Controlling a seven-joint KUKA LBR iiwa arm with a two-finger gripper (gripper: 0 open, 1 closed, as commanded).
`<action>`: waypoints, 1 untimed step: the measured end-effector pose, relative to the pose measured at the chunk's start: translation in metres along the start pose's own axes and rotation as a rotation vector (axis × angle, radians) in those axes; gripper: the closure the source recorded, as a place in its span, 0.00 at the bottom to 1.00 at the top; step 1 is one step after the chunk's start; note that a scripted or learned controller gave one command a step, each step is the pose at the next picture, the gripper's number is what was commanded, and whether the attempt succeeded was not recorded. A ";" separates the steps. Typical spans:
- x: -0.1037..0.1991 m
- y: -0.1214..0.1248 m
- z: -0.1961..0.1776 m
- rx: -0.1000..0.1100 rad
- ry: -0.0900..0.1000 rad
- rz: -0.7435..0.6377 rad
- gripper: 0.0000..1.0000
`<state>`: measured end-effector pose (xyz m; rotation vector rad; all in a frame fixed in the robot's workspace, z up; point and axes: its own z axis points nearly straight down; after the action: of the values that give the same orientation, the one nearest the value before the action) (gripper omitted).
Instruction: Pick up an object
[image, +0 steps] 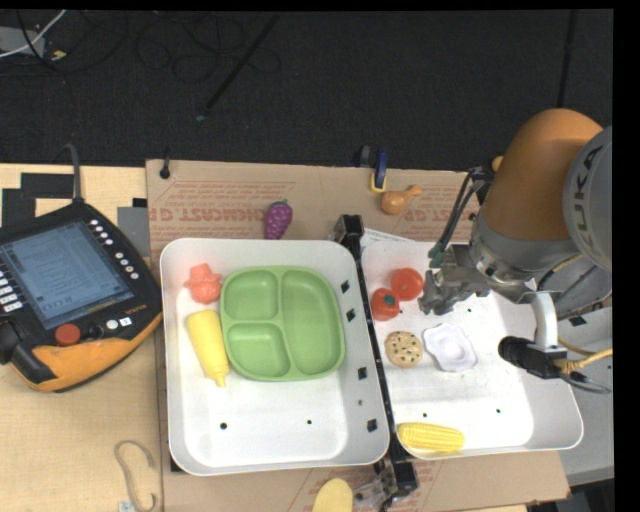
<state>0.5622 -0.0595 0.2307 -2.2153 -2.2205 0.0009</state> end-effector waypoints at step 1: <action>0.045 -0.020 -0.003 0.001 -0.001 0.000 1.00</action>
<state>0.5419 -0.0147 0.2336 -2.2149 -2.2205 0.0025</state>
